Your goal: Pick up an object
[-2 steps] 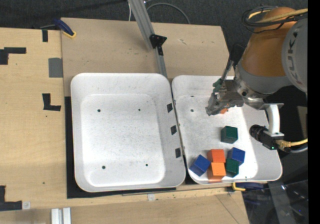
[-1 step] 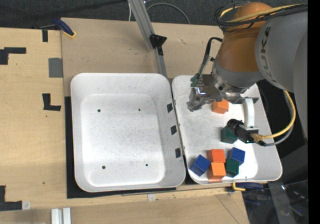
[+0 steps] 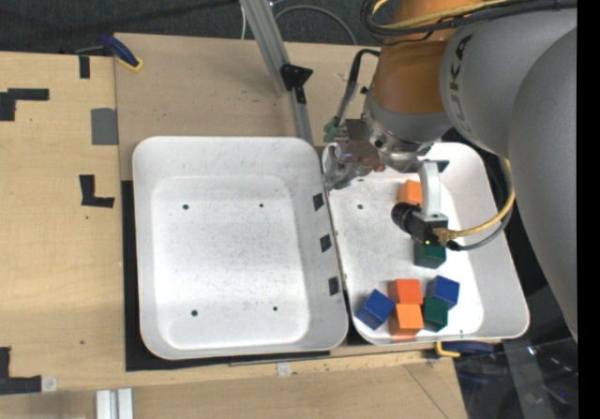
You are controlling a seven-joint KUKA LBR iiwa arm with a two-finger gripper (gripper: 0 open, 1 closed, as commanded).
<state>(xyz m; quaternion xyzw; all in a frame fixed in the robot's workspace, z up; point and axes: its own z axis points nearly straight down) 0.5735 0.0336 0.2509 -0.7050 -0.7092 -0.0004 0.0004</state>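
Tan bench [image 3: 56, 248] bearing two white bins side by side: left bin [image 3: 225, 258], right bin [image 3: 370, 239]. Nearest, at the right bin's front, block cluster [image 3: 409, 305] of blue, orange and green, packed together. Behind it, lone green block [image 3: 429, 255], then lone orange block [image 3: 410, 191]. Farthest, gripper [image 3: 352, 162] at that bin's far left corner; grip state impossible to tell.

Even, diffuse overhead light, moderately bright. The left bin [image 3: 225, 248] and right bin [image 3: 370, 230] show mild glare; the blocks [image 3: 409, 293] appear sharp and cast short shadows. The near arm [image 3: 534, 89] looks soft, with faint grain throughout.
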